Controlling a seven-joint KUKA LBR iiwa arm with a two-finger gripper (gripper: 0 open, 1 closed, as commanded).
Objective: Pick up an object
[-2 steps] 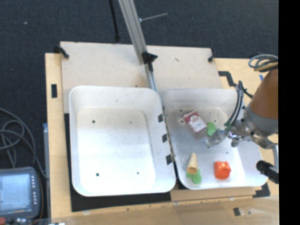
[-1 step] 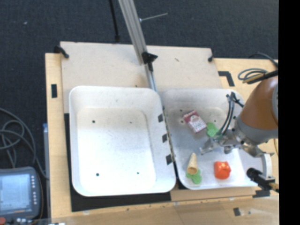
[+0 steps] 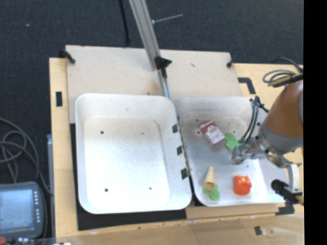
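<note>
You see 4 objects in right bin [image 3: 189, 137]: pink-red packet [image 3: 212, 132] near its middle, small green piece [image 3: 231, 140] just right of packet, orange-red block [image 3: 242, 185] near front edge, tan cone [image 3: 210, 176] with green base at front left. Gripper [image 3: 239, 154] sits low beside green piece, above block; you cannot tell its state. Left bin [image 3: 84, 137] alongside. Grey pole [image 3: 145, 29] rises behind bins.
</note>
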